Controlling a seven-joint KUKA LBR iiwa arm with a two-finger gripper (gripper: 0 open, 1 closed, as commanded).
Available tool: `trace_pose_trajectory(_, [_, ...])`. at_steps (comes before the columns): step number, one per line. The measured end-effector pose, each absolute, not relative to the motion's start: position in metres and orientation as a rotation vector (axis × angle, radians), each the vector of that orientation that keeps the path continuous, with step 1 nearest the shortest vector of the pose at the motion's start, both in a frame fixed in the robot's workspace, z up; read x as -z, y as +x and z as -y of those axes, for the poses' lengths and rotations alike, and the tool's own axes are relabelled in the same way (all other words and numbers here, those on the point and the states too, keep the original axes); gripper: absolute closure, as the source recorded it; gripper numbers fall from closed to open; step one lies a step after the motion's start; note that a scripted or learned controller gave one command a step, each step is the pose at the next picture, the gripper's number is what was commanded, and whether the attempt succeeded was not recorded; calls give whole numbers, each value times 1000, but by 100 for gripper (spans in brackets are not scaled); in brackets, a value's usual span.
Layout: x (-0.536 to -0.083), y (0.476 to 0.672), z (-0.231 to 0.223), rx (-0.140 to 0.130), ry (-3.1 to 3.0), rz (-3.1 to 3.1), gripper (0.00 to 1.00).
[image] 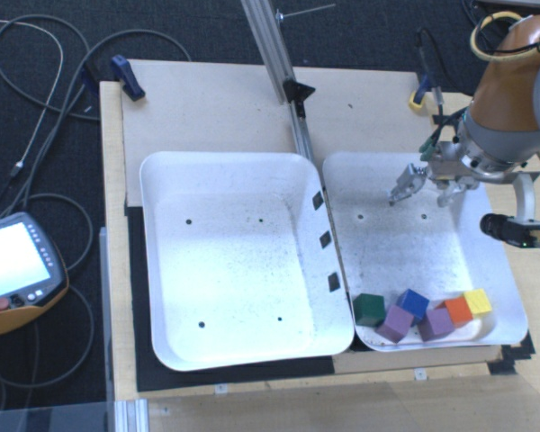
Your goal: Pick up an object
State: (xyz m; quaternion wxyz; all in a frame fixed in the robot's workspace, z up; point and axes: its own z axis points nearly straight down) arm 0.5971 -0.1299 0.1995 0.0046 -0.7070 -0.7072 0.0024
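Plainly, the pincer (426,190) hangs spread and bare above the right bin (382,241).

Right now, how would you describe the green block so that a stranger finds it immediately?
Look at the right bin, along its near edge, where a row of small blocks lies. The green block is at the row's left end, beside a purple block. It is the only green one.
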Motion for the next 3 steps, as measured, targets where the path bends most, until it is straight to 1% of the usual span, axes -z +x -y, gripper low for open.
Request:
trace_pose_trajectory(1, [-116, 554, 179, -10, -2221, 2208, 0])
trace_pose_trajectory(2, [-257, 531, 115, 10, -2221, 2232, 0])
trace_pose_trajectory(3, [-283, 541, 112, 5, -2222, 2227, 0])
